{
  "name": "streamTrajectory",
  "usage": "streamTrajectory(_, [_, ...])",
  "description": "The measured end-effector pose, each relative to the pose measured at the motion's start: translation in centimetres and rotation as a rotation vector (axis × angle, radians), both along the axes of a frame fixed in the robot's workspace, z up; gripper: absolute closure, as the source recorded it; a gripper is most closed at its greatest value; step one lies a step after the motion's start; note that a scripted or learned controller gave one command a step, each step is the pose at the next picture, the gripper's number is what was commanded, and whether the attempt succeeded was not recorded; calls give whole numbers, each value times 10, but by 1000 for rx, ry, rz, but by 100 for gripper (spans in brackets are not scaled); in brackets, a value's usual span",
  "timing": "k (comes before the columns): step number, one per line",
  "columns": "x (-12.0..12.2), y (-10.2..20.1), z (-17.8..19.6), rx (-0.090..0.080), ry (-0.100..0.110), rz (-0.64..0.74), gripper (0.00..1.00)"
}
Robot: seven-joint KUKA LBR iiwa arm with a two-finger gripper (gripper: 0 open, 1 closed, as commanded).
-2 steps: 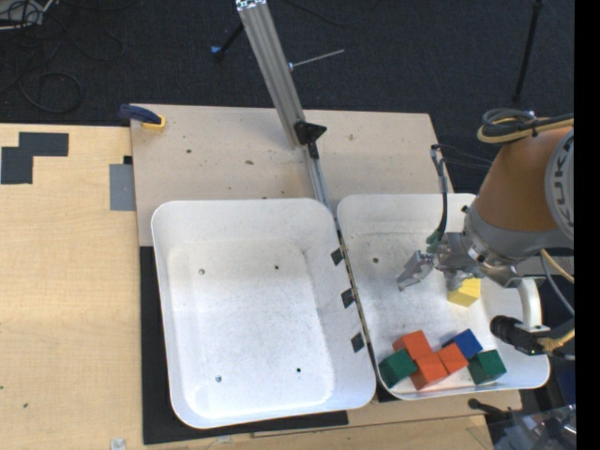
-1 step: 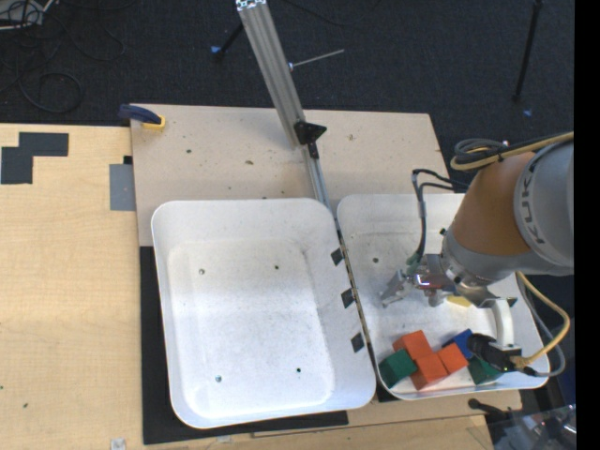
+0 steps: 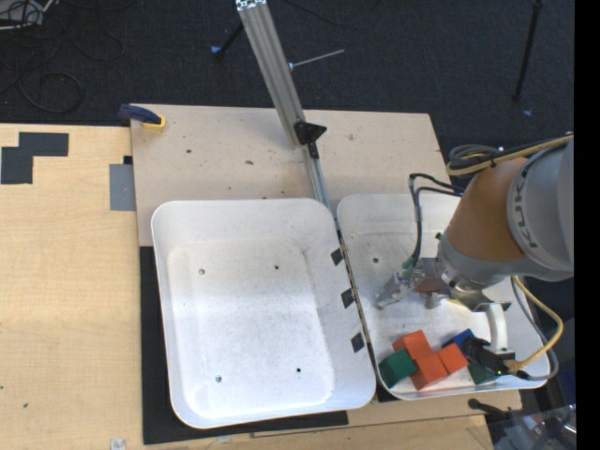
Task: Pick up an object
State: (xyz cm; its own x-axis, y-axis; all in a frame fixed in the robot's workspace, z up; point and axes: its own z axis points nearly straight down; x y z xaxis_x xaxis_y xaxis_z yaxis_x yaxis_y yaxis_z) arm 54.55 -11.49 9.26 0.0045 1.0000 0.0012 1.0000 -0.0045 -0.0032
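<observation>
Seemingly 2 orange blocks (image 3: 427, 362), 1 green block (image 3: 397, 367), right bin (image 3: 375, 237).

We see the arm (image 3: 511, 218) cut off at the frame's right edge, and it hides the right side of the right bin (image 3: 375, 223). At lower right, an orange block (image 3: 451, 357) half covers a blue block (image 3: 462, 338). The dark green piece (image 3: 483, 374) beside them is too small for us to identify.
</observation>
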Motion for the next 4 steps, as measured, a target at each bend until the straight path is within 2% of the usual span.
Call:
streamTrajectory(1, [0, -1, 10, 2, 1, -10, 100])
streamTrajectory(2, [-1, 0, 52, -1, -4, 0, 100])
streamTrajectory(3, [-1, 3, 114, -1, -7, 5, 100])
streamTrajectory(4, [-1, 2, 127, -1, -3, 6, 100])
